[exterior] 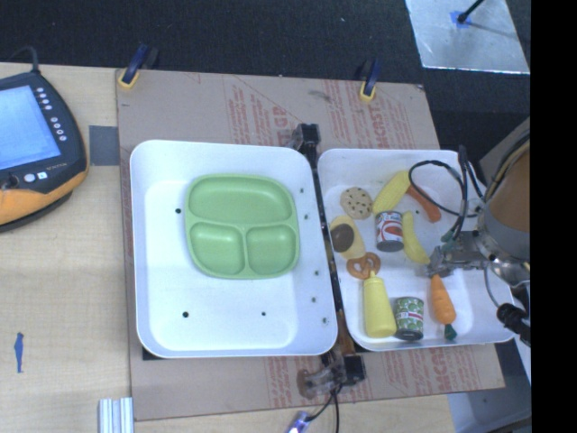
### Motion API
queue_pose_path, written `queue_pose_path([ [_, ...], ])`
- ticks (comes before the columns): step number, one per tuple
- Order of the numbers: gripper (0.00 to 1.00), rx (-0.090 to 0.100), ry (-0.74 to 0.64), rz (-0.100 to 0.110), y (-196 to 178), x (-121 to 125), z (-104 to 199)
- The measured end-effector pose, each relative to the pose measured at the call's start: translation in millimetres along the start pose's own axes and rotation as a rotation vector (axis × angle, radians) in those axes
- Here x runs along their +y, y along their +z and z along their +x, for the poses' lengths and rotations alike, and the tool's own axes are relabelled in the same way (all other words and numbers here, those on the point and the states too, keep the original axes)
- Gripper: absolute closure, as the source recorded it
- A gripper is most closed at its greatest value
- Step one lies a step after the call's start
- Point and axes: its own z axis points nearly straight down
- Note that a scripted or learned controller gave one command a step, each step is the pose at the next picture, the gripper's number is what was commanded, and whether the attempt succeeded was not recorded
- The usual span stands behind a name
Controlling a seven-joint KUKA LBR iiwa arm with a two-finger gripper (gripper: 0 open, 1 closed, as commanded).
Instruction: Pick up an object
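2 white bins sit on the table (72,287): left bin (158,323) holds a green plate (242,226), right bin (347,165) toy food; no readable labels; the gripper (451,258) jaws' state I cannot tell.

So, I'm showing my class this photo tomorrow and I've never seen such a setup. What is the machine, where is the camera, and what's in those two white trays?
One camera looks down at a slant on a bench. The robot arm, grey with an orange band, reaches in from the right; its gripper sits low in the right bin, and I can't tell whether it grasps anything. That bin holds toy food: a banana, a carrot, a cookie, a pretzel, two cans and a yellow bottle. The left bin holds a green divided plate. A control tablet lies far left.
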Motion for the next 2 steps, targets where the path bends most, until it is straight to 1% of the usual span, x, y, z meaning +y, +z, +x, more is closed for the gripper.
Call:
queue_pose_path([
  [1,1.0,0.003,0.005,-0.003,-68.0,47.6,54.8],
  [2,1.0,0.002,0.008,-0.002,-5.0,41.7,90.8],
])
